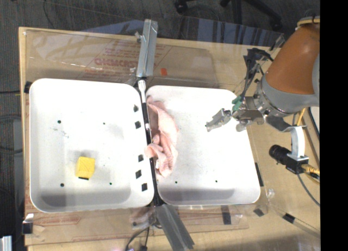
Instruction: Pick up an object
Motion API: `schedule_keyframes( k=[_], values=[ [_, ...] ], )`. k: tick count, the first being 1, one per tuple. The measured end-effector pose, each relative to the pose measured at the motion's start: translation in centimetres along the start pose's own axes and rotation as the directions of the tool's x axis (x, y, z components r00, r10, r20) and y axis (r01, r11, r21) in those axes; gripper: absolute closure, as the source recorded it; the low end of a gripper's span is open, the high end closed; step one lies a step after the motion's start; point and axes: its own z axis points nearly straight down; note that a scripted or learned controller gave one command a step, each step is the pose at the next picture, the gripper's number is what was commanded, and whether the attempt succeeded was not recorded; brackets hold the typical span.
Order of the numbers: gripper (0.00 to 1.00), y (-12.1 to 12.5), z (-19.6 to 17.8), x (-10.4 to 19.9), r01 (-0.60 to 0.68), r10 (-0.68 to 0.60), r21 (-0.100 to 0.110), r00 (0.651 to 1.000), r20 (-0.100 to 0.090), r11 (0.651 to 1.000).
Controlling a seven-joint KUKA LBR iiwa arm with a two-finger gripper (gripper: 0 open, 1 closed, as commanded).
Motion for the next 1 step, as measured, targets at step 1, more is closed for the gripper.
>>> schedule_keyframes(
  k=[1],
  values=[
    [0.00, 7.97, 8.93, 0.39, 0.081, -0.081, 0.001, 0.997, 0.001, 0.997]
  ],
)
